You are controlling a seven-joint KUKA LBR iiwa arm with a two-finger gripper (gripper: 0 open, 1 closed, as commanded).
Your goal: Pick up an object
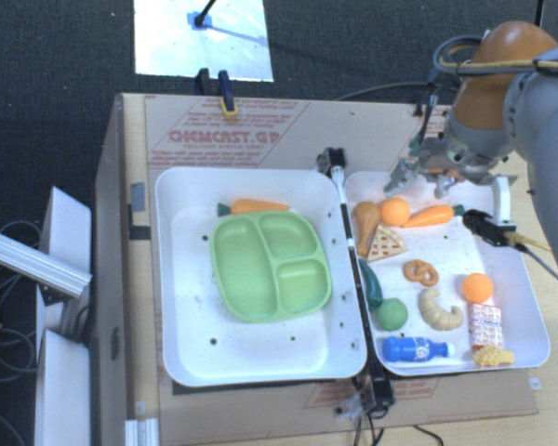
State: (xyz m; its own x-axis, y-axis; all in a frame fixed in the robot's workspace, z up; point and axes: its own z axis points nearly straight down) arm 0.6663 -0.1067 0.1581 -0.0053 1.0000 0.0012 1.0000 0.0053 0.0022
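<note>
My gripper (420, 182) hangs over the far edge of the right bin (530, 319), open, with nothing between its fingers. Just below it lie an orange ball (394, 212) and a carrot (430, 216), both apart from the fingertips. A brown drumstick (365, 219) and a waffle wedge (385, 243) sit to their left. Nearer the front are a pretzel (418, 271), an orange fruit (477, 287), a tan croissant (440, 309), a green ball (391, 314), a blue bottle (414, 348) and a red-and-white packet (484, 325).
The left bin (191, 342) holds a green divided plate (270, 266) with a second carrot (251, 206) behind it. A dark green item (370, 286) lies against the divider between the bins. A yellow crinkled piece (488, 354) sits at the right bin's front corner.
</note>
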